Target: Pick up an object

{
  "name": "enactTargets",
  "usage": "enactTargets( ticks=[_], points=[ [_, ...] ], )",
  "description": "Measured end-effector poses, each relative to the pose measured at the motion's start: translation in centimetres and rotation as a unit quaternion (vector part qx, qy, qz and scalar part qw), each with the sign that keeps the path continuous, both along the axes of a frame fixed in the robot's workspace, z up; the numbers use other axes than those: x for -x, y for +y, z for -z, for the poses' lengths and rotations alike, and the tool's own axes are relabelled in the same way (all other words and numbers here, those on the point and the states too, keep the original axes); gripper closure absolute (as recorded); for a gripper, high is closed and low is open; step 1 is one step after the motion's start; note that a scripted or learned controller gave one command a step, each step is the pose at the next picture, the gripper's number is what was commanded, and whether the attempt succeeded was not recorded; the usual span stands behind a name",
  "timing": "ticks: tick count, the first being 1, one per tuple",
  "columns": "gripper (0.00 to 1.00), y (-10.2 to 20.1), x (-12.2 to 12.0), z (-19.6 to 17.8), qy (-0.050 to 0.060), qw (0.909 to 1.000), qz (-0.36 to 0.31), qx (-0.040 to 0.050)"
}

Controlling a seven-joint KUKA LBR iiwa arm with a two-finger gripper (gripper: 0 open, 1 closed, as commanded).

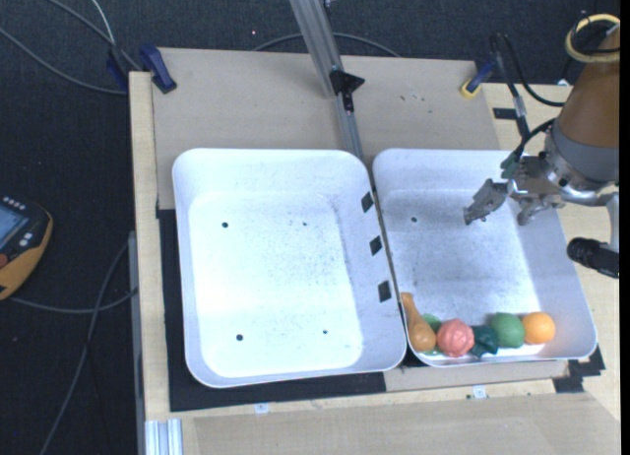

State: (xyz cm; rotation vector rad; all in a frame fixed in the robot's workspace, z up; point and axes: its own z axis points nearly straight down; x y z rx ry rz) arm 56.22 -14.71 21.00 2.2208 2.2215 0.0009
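Objects to pick: we count a small cluster lying along the near wall of the right bin (551,276) — an orange pear-like piece (418,328), a pink ball (454,337), a dark teal piece (484,341), a green ball (508,329) and an orange ball (538,326).
Why they sit there: we judge the bin floor slopes or the pieces have rolled to its lowest edge, since all of them are pressed in one row against that wall, touching or nearly touching each other.
Gripper: we see the gripper (497,200) hanging over the far half of the right bin, well apart from the row of objects; its two fingers look spread, with nothing between them.
Arm: we see the arm (591,123) entering from the right, its wrist above the bin's right rim.
Left bin: we note the left bin (197,172) beside it, with a few dark specks on its floor.
In the way: we judge the near wall and the tight packing are the main trouble — a finger coming down beside one piece would likely strike its neighbour or the wall.
Around: we see a slanted metal rail (315,20) crossing above the gap between the bins, blue clamps (157,69) at the bench corners, and a handheld pendant (18,236) on the floor at left.
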Motion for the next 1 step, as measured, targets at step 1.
enactTargets(
  ticks=[1],
  points=[
    [0.0,0.66,-4.8,-10.57,-0.003,1.0,-0.001,0.0005]
  ],
)
